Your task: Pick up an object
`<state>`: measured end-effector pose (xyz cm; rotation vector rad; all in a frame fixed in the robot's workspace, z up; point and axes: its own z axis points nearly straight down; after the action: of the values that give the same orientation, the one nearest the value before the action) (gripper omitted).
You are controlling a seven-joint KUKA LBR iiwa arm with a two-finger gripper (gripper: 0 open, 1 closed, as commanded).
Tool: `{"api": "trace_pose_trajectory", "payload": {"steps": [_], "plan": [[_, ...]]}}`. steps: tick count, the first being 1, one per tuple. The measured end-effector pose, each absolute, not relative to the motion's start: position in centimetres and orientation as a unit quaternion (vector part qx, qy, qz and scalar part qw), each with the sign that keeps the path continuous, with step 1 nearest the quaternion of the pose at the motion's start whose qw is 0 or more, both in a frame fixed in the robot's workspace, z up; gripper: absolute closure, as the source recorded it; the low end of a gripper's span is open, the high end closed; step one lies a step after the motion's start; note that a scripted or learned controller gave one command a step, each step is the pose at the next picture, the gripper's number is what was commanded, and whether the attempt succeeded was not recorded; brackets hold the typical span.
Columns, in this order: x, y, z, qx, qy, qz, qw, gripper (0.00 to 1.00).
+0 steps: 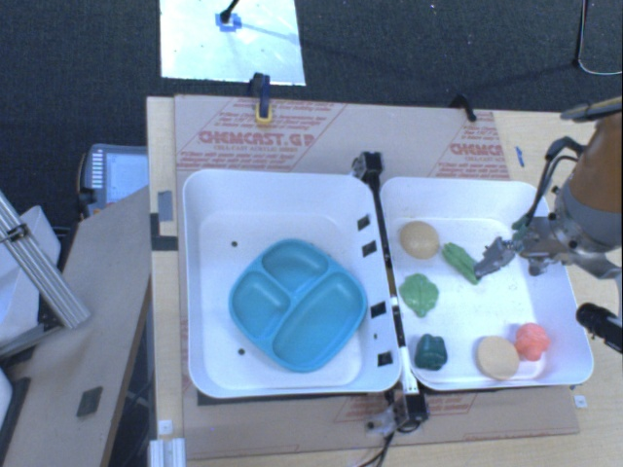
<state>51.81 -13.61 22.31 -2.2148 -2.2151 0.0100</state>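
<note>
White plastic forms the two shallow bins on the counter [161, 261], and the divider [384, 261] where their rims meet serves as the landmark. Left of the divider, the left bin [209, 212] holds a blue compartment plate [297, 305], lying flat with its near corner close to the divider. Right of the divider, the right bin [555, 290] holds six small pieces. A beige round piece [420, 239] sits close to the divider toward the far side. A light green leafy piece [419, 293] lies just beside the divider at mid-length, and a dark green piece [430, 352] sits next to the divider near the front rim. A long green piece [458, 262] lies tilted, farther from the divider than the beige round one. Well away from the divider, near the front rim, a tan disc [497, 357] touches a pink-orange piece [531, 341].

Reaching in from the side far from the divider, the end effector [490, 260] hangs low over the right bin, its tip just beside the outer end of the long green piece. I cannot tell how it is set, nor whether it touches the piece.
</note>
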Motion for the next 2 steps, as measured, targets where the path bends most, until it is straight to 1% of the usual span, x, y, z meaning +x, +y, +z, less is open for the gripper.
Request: {"api": "trace_pose_trajectory", "payload": {"steps": [1,2], "plan": [[52.1,-13.6,22.9,-0.706,-0.708,-0.0005,0.000,0.00],[52.8,-12.8,17.4,-0.706,-0.708,0.0005,0.001,0.00]]}}
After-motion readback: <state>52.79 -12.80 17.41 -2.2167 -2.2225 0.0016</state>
